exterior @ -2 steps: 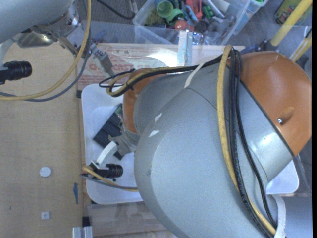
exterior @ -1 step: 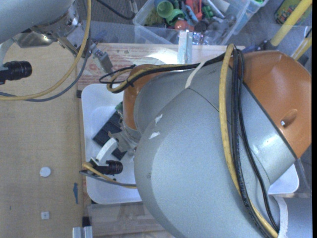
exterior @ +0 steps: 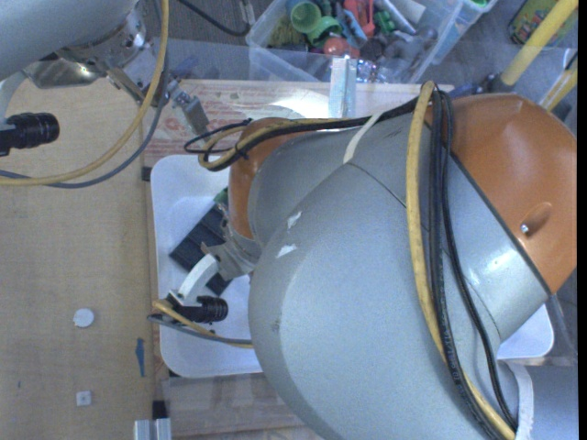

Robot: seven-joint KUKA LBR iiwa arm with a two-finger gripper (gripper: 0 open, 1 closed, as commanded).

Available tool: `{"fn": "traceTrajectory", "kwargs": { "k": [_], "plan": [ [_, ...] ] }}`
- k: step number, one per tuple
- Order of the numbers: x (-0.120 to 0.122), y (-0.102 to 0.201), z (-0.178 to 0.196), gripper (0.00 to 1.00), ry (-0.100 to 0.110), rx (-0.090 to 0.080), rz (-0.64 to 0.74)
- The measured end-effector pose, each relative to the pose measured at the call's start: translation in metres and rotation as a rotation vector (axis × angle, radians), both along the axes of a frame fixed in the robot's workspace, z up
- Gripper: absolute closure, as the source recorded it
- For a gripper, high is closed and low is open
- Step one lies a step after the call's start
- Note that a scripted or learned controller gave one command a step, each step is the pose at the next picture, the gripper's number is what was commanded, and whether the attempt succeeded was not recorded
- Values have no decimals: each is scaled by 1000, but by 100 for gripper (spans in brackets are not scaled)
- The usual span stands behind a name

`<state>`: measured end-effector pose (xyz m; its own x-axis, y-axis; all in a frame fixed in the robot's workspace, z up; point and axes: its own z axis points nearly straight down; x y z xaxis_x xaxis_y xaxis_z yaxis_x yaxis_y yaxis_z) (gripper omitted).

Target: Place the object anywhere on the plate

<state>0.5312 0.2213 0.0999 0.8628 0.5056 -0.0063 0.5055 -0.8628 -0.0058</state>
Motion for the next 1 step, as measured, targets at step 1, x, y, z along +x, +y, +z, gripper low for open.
{"fn": "traceTrajectory", "kwargs": {
  "k": [1],
  "plan": [
    [38,2,153,0,-7,0,406]
  ]
}}
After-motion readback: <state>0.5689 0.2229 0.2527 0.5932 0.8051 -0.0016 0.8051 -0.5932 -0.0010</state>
